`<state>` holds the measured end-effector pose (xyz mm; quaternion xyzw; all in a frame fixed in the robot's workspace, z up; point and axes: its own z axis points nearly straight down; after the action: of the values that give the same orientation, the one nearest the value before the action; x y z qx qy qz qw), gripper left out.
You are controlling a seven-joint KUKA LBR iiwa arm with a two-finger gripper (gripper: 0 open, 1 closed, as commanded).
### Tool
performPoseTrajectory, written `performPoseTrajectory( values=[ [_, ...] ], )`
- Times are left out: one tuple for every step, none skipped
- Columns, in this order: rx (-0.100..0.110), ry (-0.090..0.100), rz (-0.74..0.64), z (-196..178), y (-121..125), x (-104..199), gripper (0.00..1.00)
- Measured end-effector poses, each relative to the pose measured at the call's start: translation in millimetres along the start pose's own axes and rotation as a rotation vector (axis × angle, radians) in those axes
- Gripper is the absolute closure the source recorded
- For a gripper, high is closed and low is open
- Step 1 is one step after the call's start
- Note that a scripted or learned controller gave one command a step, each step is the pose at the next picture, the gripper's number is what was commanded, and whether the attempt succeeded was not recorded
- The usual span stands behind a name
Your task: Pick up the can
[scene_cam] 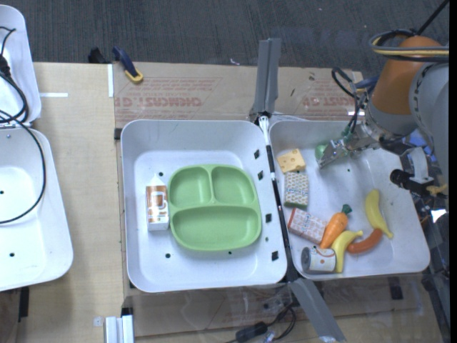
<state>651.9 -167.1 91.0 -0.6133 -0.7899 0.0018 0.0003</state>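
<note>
Brown cardboard (193, 91) covers the bench under two shallow white bins (136, 191). Lying at the right bin's front edge is the small white can (318, 259). Well behind it hovers the gripper (334, 151); whether it is gripping cannot be told.

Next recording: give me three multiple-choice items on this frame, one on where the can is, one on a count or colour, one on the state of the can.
1. Where does the can lie?
A. On the green plate
B. At the near edge of the right bin
C. Outside both bins

2. How many compartments has the green plate?
A. Two
B. Three
C. Five

3. How does the can stand to the gripper?
A. Lying in the bin, apart from it
B. Lifted above the bin
C. Resting against it

Key: 1 B, it lies in the right bin beside the bananas; 2 B, two small sections above one large; 3 A, the gripper is at the bin's far side, the can at its near side.
</note>
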Motion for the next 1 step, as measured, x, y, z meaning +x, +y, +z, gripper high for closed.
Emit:
performPoseTrajectory(
  values=[
    [-0.002,0.007,-0.069,-6.2,-11.7,-49.7,0.00]
  ],
)
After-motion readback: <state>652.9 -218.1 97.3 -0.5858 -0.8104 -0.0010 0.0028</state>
